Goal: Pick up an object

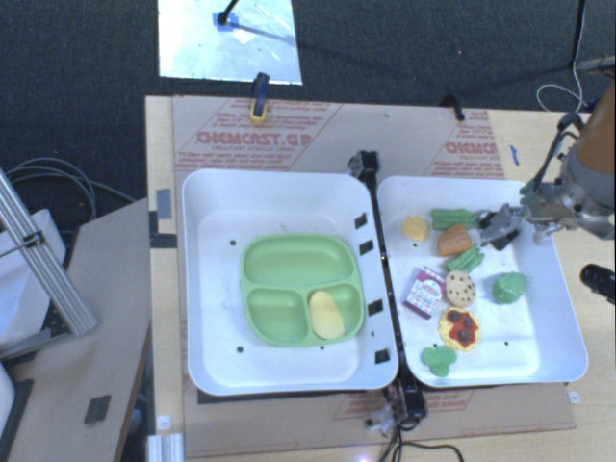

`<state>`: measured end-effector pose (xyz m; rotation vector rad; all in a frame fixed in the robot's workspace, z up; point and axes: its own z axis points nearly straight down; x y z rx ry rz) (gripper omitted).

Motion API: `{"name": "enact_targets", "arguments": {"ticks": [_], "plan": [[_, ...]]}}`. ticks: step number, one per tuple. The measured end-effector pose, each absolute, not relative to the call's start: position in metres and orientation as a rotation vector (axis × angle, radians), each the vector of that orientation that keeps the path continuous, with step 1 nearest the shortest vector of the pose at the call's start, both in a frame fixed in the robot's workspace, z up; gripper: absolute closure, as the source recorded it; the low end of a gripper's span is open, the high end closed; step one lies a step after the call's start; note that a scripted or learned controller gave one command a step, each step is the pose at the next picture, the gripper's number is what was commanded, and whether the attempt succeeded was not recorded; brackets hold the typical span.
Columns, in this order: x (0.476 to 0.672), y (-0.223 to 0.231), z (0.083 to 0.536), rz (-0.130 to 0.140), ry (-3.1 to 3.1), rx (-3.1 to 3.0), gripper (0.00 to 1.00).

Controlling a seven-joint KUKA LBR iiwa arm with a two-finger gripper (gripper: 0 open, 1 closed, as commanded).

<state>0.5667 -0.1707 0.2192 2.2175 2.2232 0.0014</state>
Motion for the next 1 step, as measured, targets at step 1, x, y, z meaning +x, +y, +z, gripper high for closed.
{"name": "enact_targets", "arguments": {"ticks": [1], "plan": [[0.6170,-0.1737,0.0807,0.003,2.231,2.216,0.00]]}}
